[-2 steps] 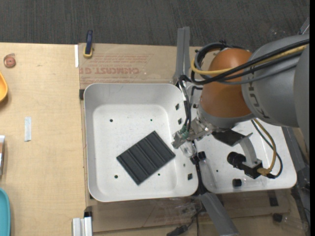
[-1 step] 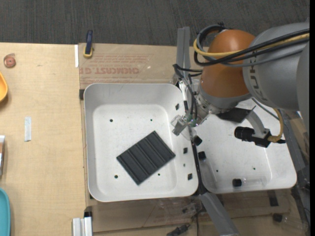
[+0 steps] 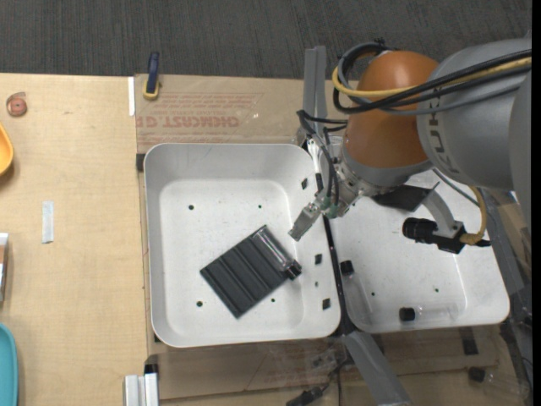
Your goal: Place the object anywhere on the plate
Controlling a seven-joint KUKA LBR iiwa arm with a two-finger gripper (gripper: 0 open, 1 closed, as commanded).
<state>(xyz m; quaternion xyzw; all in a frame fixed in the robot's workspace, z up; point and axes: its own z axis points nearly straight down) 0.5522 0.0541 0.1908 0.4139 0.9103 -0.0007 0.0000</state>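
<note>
A dark ribbed rectangular plate (image 3: 245, 273) lies tilted on the floor of the left bin (image 3: 169, 227), towards its front middle. A small clear tube-like object with a black end (image 3: 279, 255) rests along the plate's right edge, touching it. My gripper (image 3: 309, 218) hangs over the left bin's right side, just above and to the right of that object and close to the wall between the bins. The grey arm with its orange band (image 3: 389, 117) covers much of the right bin's back.
The right bin (image 3: 423, 294) adjoins the left one, with small black spots (image 3: 407, 314) on its floor. Behind the bins lie a cardboard sheet (image 3: 211, 112) and a blue clamp (image 3: 152, 73). The wooden bench (image 3: 68, 184) spreads left.
</note>
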